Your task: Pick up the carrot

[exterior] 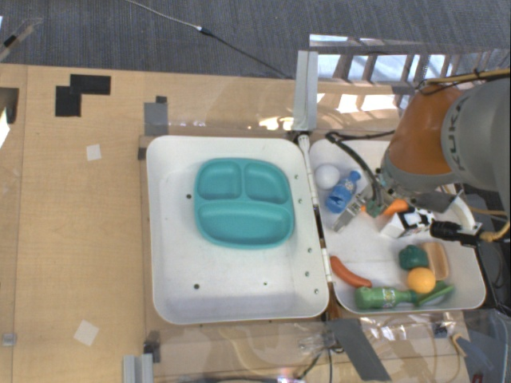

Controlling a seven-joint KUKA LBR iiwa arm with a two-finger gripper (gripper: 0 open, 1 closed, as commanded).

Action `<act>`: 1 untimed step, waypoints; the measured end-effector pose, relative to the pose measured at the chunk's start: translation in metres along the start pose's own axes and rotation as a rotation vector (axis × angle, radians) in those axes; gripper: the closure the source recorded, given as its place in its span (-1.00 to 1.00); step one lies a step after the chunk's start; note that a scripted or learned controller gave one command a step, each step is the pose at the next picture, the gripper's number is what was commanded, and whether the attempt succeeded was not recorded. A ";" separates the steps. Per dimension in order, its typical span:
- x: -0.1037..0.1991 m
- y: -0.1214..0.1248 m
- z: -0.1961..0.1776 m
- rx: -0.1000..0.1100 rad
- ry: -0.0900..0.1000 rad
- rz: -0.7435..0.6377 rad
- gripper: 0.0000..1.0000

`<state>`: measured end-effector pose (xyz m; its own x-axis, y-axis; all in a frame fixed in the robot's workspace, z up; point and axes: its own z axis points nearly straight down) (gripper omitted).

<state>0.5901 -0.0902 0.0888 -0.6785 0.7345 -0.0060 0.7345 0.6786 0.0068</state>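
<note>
Seemingly just beside the carrot (394, 208), fingers (374, 207), their spread impossible to tell.

Wooden bench (72, 238), grey carpet (239, 14)

A teal divided plate (243, 203) lies mid left bin (172, 294). In the right bin (479, 294): a red sausage (350, 272) by its left wall, a green bottle (383, 297) and an orange (421, 280) along its near edge.
</note>
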 end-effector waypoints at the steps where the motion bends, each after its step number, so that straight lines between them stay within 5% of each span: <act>1: -0.073 -0.020 0.001 0.002 -0.004 -0.014 -1.00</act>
<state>0.6254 -0.1572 0.0878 -0.6887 0.7250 -0.0102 0.7249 0.6888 0.0051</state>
